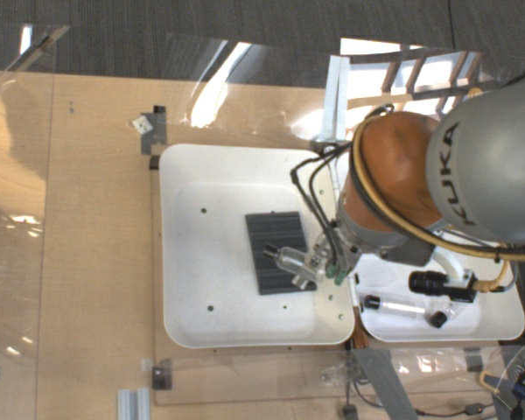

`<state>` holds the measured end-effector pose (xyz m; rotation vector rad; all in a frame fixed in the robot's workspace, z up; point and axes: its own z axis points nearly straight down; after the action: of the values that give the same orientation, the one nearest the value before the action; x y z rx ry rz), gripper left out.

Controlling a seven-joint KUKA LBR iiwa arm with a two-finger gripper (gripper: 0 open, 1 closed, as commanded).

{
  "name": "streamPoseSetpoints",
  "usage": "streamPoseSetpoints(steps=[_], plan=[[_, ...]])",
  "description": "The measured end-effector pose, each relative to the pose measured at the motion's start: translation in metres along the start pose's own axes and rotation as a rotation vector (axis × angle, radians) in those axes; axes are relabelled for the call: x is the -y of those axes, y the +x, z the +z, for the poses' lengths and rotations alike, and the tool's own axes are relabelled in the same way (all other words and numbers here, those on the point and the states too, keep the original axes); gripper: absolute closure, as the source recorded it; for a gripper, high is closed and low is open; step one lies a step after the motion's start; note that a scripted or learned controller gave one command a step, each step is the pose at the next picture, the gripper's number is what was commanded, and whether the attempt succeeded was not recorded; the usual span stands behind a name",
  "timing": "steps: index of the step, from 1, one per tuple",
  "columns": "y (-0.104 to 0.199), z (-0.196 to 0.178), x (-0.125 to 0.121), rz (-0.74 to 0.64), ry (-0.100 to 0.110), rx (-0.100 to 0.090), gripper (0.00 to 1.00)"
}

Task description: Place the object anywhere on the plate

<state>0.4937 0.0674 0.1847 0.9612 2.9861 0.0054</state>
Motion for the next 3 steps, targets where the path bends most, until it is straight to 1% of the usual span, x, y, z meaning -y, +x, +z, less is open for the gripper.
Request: streamPoseSetpoints(steps=[1,2,3], plan=[[0.042,-0.054,-0.05,0.319,-0.001,0.001,1.0],[0.069,-0.04,-0.101,0.326,0.0,-0.001,1.0],[0.048,-0.014,-0.138,0.547,0.002,-0.001,1.0]])
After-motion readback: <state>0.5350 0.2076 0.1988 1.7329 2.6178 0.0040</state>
